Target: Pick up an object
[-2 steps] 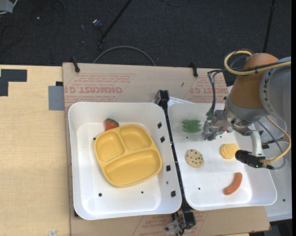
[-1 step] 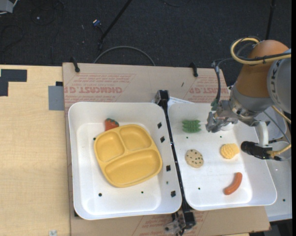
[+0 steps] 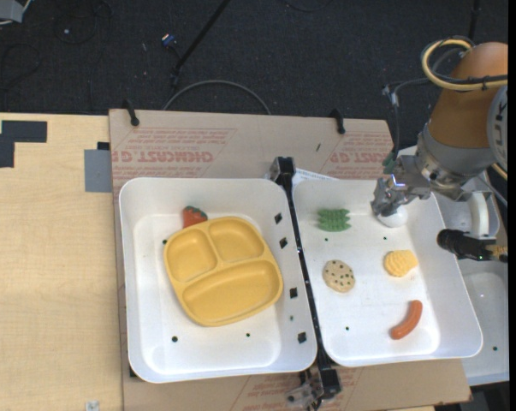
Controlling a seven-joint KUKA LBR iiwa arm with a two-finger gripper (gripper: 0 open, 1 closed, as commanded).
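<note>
- Camera view: I see my arm reaching in from the right, the gripper low over the right bin's far edge.
- I cannot tell the jaws' state; the green piece, cookie, corn and sausage lie loose nearby.

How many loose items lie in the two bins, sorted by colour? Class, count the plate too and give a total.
Yellow: 2, the plate and the corn
Green: 1, the leafy piece
Tan: 1, the cookie
Orange-red: 2, the sausage and the piece behind the plate
Total: 6
</note>
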